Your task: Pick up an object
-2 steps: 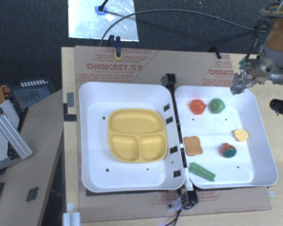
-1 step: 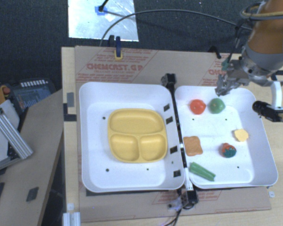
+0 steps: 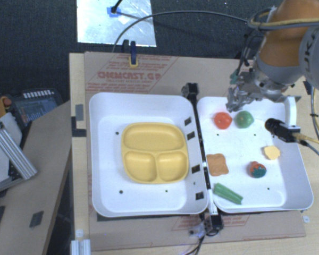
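Your grey arm (image 3: pixel 295 36) with its orange band reaches in from the right over two shallow white bins; the left bin (image 3: pixel 103 158) holds a yellow divided tray (image 3: pixel 154 152). The right bin (image 3: pixel 295 179) holds small toy foods: a green bean pod (image 3: pixel 227 193), a brown toast slice (image 3: pixel 217 164), a green ball (image 3: pixel 244 119), a red tomato (image 3: pixel 222 120), a red-and-green piece (image 3: pixel 257 169) and a yellow chunk (image 3: pixel 271 152). The gripper (image 3: pixel 235 103) hangs just above the tomato and ball, at the bin's far edge; whether its jaws are open or closed, you cannot tell.
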Robot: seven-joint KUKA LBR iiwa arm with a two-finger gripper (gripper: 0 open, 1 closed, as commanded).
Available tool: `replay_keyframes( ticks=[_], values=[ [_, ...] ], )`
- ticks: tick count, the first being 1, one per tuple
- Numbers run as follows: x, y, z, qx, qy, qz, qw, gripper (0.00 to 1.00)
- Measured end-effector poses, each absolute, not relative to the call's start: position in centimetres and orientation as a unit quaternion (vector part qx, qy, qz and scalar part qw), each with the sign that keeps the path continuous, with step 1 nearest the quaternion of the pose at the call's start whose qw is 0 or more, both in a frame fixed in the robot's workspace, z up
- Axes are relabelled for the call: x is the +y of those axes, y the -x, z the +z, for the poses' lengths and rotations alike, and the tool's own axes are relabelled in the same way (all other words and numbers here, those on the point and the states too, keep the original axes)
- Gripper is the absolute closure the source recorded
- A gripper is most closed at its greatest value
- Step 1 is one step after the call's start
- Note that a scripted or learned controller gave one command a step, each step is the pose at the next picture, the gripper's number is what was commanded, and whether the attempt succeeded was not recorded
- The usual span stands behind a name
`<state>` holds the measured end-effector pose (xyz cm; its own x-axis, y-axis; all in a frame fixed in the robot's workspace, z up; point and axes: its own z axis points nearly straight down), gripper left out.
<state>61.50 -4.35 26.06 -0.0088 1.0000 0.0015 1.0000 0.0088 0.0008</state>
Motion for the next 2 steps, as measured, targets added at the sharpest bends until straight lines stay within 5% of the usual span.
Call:
replay_keyframes(
  ticks=[2],
  values=[
    [6.3,-60.7,24.2,-0.710,0.704,-0.0010,0.000,1.00]
  ],
)
